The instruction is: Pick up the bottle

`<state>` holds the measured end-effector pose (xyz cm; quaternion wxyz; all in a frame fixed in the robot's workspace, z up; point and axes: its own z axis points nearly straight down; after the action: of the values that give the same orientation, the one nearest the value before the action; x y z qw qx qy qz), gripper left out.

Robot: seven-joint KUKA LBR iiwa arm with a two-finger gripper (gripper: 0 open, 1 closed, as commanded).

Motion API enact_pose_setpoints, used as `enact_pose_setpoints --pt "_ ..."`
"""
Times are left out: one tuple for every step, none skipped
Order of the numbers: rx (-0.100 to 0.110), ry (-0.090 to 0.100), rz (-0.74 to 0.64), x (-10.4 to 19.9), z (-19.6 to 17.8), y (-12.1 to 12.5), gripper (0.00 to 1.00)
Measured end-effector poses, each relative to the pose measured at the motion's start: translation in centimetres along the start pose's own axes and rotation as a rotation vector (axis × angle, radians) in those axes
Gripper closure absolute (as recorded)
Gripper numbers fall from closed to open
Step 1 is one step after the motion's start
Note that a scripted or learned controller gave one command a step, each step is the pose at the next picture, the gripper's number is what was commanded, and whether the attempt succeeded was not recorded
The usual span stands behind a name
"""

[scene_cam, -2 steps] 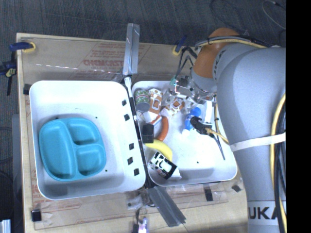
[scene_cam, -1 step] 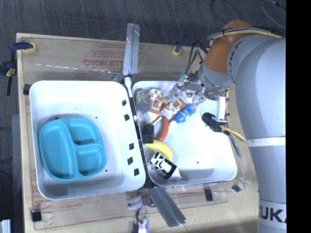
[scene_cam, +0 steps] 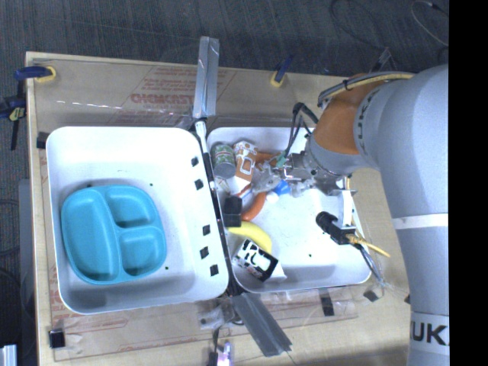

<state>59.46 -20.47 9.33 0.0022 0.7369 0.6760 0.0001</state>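
Note:
The bottle, a small grey-green container with a round pale cap, lies in the far left corner of the right bin. Right beside it is an orange and white packet. My gripper reaches in from the right and hangs low over the clutter in the far half of this bin, a short way right of the bottle and nearer the front. Nothing can be made out in its grasp. The wrist hides part of what lies beneath it.
In the right bin are an orange object, a black block, a yellow banana and a black and white box. The left bin holds a blue divided tray.

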Motion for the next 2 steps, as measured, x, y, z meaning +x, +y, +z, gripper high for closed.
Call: enact_pose_setpoints --pt "0.046 0.002 0.254 0.42 0.38 3.98 0.0" --pt "0.056 0.003 0.25 0.58 -0.25 3.86 1.0"
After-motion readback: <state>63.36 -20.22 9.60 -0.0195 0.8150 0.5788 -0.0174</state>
